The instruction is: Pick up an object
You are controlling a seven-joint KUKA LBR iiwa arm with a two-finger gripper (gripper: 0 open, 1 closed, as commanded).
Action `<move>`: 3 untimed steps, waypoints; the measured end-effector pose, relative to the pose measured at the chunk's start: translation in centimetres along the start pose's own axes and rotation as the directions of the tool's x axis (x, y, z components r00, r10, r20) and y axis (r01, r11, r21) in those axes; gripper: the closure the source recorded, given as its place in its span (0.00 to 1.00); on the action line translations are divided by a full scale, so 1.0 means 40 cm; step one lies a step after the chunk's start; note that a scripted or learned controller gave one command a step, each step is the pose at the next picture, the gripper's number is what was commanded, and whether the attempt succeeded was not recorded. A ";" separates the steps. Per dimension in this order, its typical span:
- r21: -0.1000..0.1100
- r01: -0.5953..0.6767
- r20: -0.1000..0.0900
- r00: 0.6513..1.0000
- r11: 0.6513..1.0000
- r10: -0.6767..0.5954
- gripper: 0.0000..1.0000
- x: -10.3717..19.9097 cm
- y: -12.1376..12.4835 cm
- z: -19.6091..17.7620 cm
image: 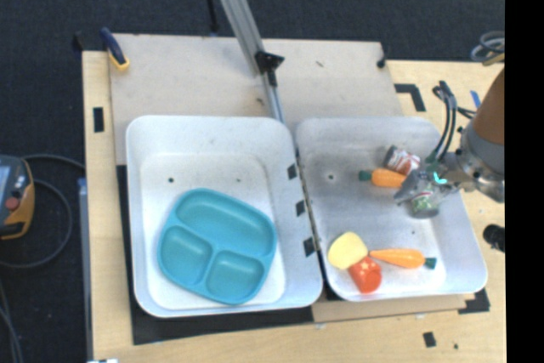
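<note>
The gripper point(422, 191) is low in the right bin point(455, 268) by a carrot point(388, 178), but I cannot tell if it holds anything, so nothing looks picked up yet.

Two bins sit side by side on the bench point(187, 81), the left bin point(144, 140) filling the middle of the frame and the right bin point(340, 140) at centre right. A divided plate point(218, 246) lies in the lower part of the left bin. In the right bin, a can point(401, 158) lies at upper right with a carrot point(388, 178) just below it. The gripper point(422, 198) sits just right of that carrot. Along the lower edge lie a lemon point(347, 250), a pepper point(365, 275) touching it below right, and a second carrot point(398, 258) just right of both.
</note>
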State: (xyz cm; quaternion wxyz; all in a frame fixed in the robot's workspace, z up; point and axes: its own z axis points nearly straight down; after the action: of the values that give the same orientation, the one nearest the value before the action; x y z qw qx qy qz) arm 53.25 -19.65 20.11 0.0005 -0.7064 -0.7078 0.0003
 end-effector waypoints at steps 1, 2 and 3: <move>-0.002 0.000 0.001 1.000 1.000 0.000 0.00 0.000 0.002 -0.002; 0.003 -0.003 0.001 1.000 1.000 0.003 0.00 -0.008 -0.019 0.147; -0.005 -0.003 0.004 1.000 1.000 0.003 0.00 -0.012 -0.016 0.250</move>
State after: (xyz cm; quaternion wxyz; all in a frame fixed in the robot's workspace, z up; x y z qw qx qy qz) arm 52.62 -20.13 10.12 -0.0028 -0.7074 -0.7068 0.0000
